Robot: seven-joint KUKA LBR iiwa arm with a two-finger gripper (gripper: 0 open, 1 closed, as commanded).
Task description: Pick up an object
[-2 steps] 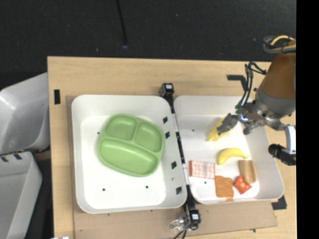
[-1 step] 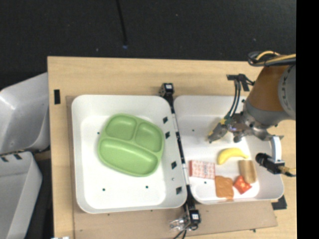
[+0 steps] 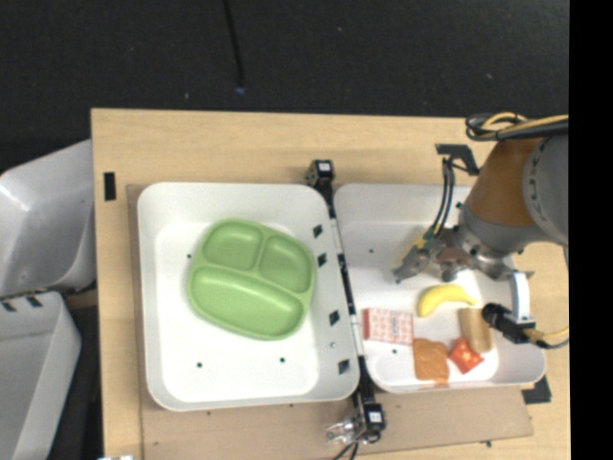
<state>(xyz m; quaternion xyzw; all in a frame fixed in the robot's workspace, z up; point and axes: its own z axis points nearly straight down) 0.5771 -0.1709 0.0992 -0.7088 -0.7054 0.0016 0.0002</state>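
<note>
Tool (image 3: 414,264) low in the right bin (image 3: 383,209), above the banana (image 3: 446,299).
We cannot tell its opening; we centre over the banana before closing.

1. No text, brand or number can be read in the camera view.
2. The small white packet (image 3: 389,326) with red print, at about 5 o'clock in the view and at 9 o'clock from the banana (image 3: 444,299), carries a pattern that may be lettering, but it is too blurred to read.
</note>
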